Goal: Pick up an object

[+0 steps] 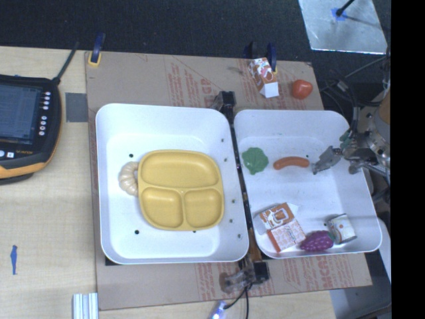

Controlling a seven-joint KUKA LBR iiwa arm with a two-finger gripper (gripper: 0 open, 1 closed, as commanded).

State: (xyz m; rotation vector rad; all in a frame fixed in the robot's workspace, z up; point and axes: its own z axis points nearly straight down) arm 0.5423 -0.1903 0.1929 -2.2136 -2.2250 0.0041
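Just left of the gripper [340,159], spread open with nothing grasped, a sausage [291,163] is seen.

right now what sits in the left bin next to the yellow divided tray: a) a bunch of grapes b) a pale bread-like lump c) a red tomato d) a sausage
b: a pale bread-like lump rests against the left edge of the yellow divided tray in the left bin, while the sausage and grapes lie in the right bin and the tomato sits outside both.
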